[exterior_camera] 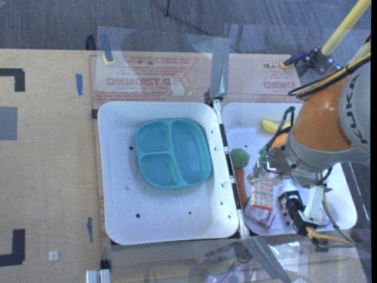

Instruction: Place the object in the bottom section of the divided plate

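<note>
My arm [330, 122] runs off the right edge, and its bulk covers much of the right bin [247, 114]. My tool [272, 164] sits under the wrist, too tangled with cables to read. A yellow item [270, 125] and an orange one [279, 140] poke out from behind my arm, mostly hidden. The packet [261, 199] has print too small to read, and the carrot [241, 184] is perhaps partly tucked under it.
</note>
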Robot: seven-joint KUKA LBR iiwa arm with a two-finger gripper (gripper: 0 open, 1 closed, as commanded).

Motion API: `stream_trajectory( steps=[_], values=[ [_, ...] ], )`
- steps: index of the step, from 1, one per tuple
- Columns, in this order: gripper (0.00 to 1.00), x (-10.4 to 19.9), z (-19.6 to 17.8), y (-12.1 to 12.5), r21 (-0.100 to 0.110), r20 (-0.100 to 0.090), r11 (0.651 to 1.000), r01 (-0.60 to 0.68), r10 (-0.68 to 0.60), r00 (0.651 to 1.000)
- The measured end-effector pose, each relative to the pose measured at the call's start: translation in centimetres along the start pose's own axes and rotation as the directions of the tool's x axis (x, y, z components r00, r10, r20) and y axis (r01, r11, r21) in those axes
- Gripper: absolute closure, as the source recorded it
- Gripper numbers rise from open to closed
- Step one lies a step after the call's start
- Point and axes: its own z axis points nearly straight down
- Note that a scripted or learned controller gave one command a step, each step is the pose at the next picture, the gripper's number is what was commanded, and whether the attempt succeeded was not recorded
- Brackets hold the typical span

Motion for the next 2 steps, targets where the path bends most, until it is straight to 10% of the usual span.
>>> stream_trajectory(
  steps=[1,2],
  values=[
    [1.0,4.6,0.0,-1.1,0.002,0.0,0.995,0.103,-0.103,0.995],
    [1.0,14.5,-4.4,7.1,-0.001,0.001,0.995,0.097,-0.097,0.995]
  ],
)
